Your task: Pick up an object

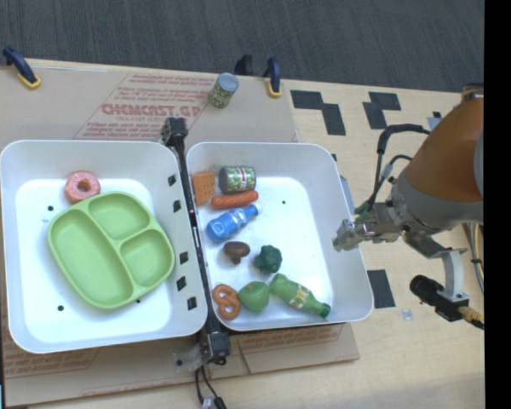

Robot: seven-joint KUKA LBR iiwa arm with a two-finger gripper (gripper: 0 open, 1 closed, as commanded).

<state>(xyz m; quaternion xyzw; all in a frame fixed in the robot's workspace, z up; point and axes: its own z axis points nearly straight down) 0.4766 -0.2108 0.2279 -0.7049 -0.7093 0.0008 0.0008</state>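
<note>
The right bin point(311, 181) holds several small items: a green can point(238, 178), an orange cracker point(203, 187), a carrot point(234, 199), a blue bottle point(232, 222), a brown lump point(236, 250), a dark green broccoli piece point(268, 258), a green bottle point(298, 296), a green pear point(254, 296) and a pretzel point(226, 298). My gripper point(347, 233) hangs over the bin's right rim, apart from all of them, with nothing seen in it.
The left bin point(25, 313) carries a light green divided plate point(111, 247) and a pink donut point(83, 186). A small can point(223, 90) stands on the cardboard behind the bins. Clamps hold the board's back edge.
</note>
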